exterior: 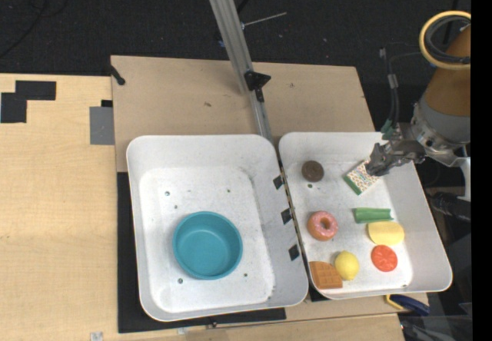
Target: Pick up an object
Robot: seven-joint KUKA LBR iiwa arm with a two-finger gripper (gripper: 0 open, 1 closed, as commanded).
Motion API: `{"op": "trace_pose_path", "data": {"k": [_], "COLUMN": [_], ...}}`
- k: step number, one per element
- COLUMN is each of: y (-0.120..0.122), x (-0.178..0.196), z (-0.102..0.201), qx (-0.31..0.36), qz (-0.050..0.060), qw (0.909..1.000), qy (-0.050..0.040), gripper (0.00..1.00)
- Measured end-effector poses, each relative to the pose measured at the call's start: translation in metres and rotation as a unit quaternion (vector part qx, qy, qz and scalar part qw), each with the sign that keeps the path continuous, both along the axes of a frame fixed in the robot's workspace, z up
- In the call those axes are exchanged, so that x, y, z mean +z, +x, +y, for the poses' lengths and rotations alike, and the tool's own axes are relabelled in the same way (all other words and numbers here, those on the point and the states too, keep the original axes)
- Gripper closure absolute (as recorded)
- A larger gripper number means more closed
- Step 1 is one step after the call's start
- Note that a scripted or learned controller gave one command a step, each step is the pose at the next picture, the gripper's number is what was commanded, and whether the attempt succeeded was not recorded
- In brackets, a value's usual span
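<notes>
Fingers (378,165) of the grey arm's gripper are hovering at the upper edge of a small flat white card with a speckled face and green border (361,177), in the right-hand shallow white bin (419,201).

The approach step appears to be under way: the fingers are standing slightly parted, gripping nothing, touching or just above the card's near corner. The card is lying flat and tilted in the bin's upper half, near the right wall, apart from a dark brown round biscuit (312,170) and a green stick (372,214). Lifting it likely calls for closing squarely on an edge, as so thin a piece offers little purchase.
</notes>
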State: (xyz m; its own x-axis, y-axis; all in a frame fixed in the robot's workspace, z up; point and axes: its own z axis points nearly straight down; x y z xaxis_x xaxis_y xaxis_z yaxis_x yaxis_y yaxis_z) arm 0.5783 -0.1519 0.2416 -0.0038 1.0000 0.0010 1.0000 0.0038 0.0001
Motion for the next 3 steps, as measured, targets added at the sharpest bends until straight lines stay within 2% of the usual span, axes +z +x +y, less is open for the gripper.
{"op": "trace_pose_path", "data": {"k": [1,2,3], "y": [-0.011,-0.014,-0.028], "x": [-0.011,-0.006,-0.017], "z": [0.046,0.100,0.148], "qx": [0.000,0.000,0.000], "qz": [0.001,0.000,0.001], "qw": [1.0000,1.0000,1.0000], "qy": [0.0000,-0.0002,-0.0001], "gripper": [1.00,1.00,1.00]}}
